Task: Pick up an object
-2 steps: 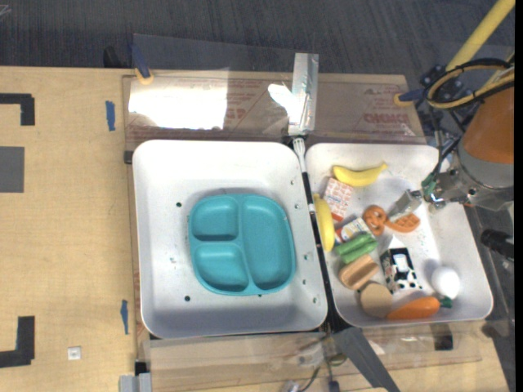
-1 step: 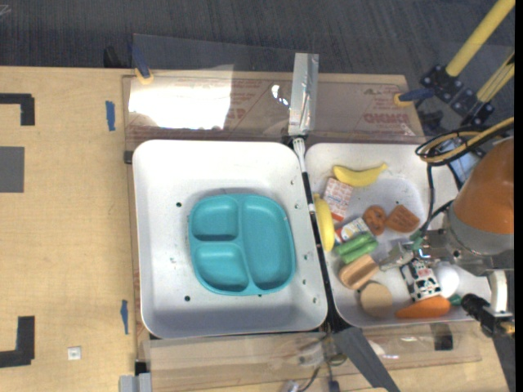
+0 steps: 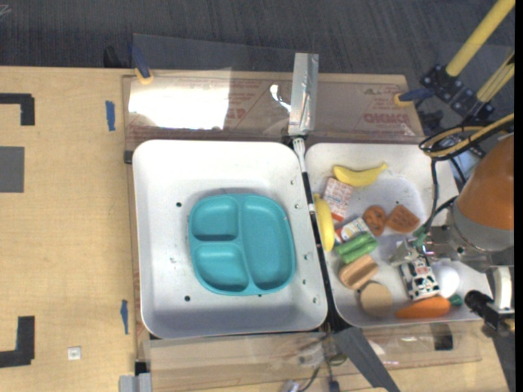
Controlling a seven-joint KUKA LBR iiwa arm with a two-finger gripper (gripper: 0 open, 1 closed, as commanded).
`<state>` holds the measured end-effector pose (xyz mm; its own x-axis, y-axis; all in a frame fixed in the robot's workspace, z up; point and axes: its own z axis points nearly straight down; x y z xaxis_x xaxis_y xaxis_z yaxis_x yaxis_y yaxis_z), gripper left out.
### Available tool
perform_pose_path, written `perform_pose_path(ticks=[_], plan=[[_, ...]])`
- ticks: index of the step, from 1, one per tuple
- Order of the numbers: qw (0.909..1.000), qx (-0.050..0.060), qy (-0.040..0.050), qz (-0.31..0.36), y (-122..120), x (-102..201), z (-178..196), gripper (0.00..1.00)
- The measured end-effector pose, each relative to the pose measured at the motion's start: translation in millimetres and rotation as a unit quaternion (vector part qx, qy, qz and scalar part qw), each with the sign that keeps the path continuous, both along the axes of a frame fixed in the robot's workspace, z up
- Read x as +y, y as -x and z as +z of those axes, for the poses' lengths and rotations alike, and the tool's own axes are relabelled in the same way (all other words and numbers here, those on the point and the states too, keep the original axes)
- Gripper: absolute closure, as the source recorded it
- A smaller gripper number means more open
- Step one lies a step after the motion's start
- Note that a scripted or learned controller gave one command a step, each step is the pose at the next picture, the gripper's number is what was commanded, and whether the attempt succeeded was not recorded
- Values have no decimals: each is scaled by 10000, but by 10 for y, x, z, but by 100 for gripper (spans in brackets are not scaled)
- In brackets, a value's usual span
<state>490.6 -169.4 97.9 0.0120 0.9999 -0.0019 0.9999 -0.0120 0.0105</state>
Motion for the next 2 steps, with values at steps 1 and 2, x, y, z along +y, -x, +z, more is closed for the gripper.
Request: perform_pose_path(ticks=[1,2], plan=[[9980,35,-4,625,-142,62,405,100],[9980,30,-2,624,-147,64,497,100]])
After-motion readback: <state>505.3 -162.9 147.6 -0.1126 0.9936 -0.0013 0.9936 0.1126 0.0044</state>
